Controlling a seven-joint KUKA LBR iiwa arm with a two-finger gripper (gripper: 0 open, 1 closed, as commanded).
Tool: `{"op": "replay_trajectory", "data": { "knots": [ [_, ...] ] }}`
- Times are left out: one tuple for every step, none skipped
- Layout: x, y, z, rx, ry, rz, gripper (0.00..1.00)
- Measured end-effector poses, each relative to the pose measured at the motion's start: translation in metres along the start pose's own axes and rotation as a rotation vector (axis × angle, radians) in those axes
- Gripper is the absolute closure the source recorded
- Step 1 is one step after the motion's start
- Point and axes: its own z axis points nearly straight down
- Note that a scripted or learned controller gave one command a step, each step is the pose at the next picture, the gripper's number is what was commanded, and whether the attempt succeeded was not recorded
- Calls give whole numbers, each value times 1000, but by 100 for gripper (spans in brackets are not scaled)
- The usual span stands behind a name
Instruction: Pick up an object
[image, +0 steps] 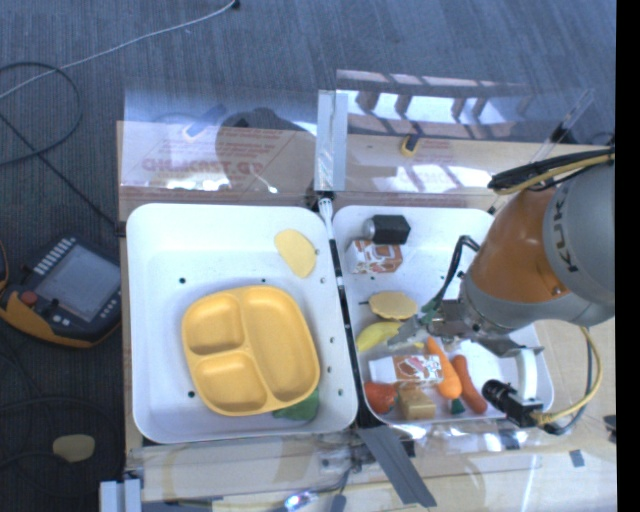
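Observation:
The right bin (440, 225) holds the toy food. A black box (390, 228) and a red-and-white carton (377, 258) lie at its far end. A tan round bun (393, 304) and a yellow banana (372, 336) sit in the middle. Near the front are a red tomato (379, 396), a tan cube (417, 405), a red-and-white packet (417, 368) and an orange carrot (447, 369). My gripper (432, 322) hangs low over the middle of this bin, just right of the bun and banana and above the packet. The orange wrist (520, 255) hides the bin's right side.
The left bin (150, 300) carries a yellow divided plate (250, 348), a pale yellow disc (296, 252) at its far right, and a green piece (296, 409) peeking from under the plate. A pendant (62, 290) lies on the floor at left. Clear panels (430, 130) stand behind the bins.

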Motion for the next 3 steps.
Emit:
{"op": "replay_trajectory", "data": {
  "knots": [
    [-11, 48, 21, -15, 1, 184, 0],
    [-9, 95, 21, -6, -5, 119, 0],
    [-9, 96, 15, -8, -5, 122, 100]
  ]
}}
